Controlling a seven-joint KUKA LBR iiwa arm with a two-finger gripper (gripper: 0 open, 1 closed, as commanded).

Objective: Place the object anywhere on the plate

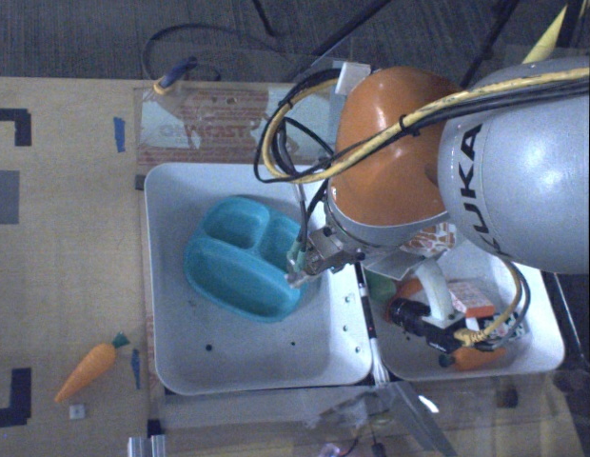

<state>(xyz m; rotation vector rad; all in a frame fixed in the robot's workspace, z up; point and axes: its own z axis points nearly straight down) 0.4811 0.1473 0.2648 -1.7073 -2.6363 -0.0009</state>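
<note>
the teal plate (240,255) fills the left bin's (171,284) upper middle, leaving open floor along its front and left.

The wooden bench (67,284) carries two shallow white bins side by side; the left bin (171,341) sits near centre, the right bin (547,350) at four o'clock; a toy carrot (86,371) lies at eight o'clock, beside the left bin.
</note>
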